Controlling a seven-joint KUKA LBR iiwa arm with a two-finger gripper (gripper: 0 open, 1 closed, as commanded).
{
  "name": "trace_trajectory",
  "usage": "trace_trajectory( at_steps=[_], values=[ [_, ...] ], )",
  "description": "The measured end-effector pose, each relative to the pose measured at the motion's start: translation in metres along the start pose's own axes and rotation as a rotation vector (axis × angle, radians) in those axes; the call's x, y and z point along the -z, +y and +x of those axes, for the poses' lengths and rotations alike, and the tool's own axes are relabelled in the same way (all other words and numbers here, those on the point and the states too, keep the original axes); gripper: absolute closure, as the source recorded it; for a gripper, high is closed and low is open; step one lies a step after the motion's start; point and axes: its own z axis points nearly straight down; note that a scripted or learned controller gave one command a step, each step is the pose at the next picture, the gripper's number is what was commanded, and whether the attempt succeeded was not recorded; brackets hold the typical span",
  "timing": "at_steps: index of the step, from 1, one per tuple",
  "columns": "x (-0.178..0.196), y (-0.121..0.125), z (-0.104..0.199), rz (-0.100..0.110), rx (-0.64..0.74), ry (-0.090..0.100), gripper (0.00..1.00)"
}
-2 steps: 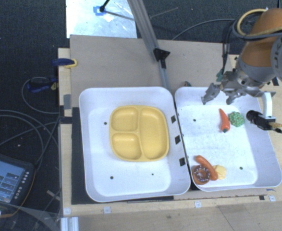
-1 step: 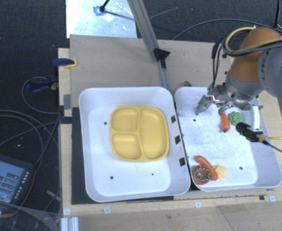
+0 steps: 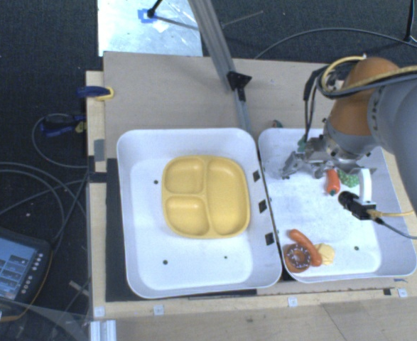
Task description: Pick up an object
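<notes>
Camera view: the end effector hovers low in the right bin; I cannot tell its state. A carrot lies just beside it; sausage and donut sit nearer the front.

- Divided yellow plate: smooth, matt plastic.
- White bins: smooth plastic, faintly speckled.
- Bench: matt, board-like brown surface.
- Arm: smooth grey casing, glossy orange band.
</notes>
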Motion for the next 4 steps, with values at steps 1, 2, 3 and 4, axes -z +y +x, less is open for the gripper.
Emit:
trace_trajectory(
  at_steps=[1,2,3,4],
  values=[
    [0.014,0.002,0.0,-0.007,-0.001,0.0,1.0],
    [0.065,0.013,0.001,-0.011,0.005,-0.001,1.0],
    [0.109,0.018,0.0,-0.01,0.006,-0.001,1.0],
    [0.156,0.025,0.004,-0.011,0.007,-0.001,1.0]
  ],
)
